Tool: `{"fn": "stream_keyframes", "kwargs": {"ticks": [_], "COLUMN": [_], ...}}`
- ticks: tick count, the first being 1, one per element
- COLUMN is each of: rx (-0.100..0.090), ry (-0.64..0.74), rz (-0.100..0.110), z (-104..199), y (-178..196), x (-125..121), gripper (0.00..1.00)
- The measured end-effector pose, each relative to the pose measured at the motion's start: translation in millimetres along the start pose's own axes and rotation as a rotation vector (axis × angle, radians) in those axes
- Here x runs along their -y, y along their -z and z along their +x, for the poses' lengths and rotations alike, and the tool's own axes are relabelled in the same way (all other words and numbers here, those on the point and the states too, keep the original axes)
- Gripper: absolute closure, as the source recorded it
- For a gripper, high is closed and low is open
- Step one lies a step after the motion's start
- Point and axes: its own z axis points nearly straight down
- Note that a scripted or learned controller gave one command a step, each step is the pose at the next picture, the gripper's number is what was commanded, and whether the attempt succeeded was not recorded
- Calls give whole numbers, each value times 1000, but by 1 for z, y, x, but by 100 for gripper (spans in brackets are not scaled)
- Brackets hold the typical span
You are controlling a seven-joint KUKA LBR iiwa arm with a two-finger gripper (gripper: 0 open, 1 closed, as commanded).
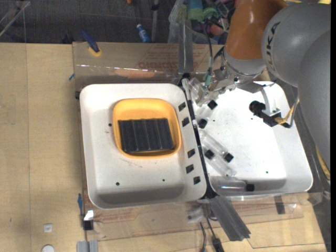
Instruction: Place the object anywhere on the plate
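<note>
A slanted overhead view of a light wooden table (37, 140) carrying two shallow white bins side by side.

The left bin (94, 140) sits in the centre-left of the frame. Inside it, toward its upper middle, lies a yellow-orange plate (147, 105) with rounded corners and a raised rim. A black ridged slab (146, 135), rectangular with parallel grooves running top to bottom, lies flat on the plate. It covers most of the plate's lower half and sits wholly within the rim. A few small dark specks dot the bin floor around the plate.

The right bin (262, 151) fills the centre-right of the frame. A row of small black squares (190, 153) runs down the wall where the two bins meet.

The grey arm (299, 41) enters from the upper right, bulky and close to the camera, with its orange band (249, 22) near the top centre. Below the band, the tool (205, 91) hangs over the upper left corner of the right bin, just beside the dividing wall. It is well apart from the plate and the slab. Wires and clear parts crowd it, so I cannot tell whether it is wide or narrow, and nothing can be seen held in it.

Beyond the table, along the top of the frame, is a dark floor and a heap of brightly coloured items (210, 1).
</note>
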Motion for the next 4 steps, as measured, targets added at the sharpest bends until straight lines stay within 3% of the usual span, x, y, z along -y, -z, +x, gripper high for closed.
{"fn": "stream_keyframes", "kwargs": {"ticks": [3, 4], "rx": [1, 1], "ry": [415, 504], "rz": [-2, -3], "z": [31, 38], "y": [0, 1], "x": [-11, 8], "gripper": [100, 100]}}
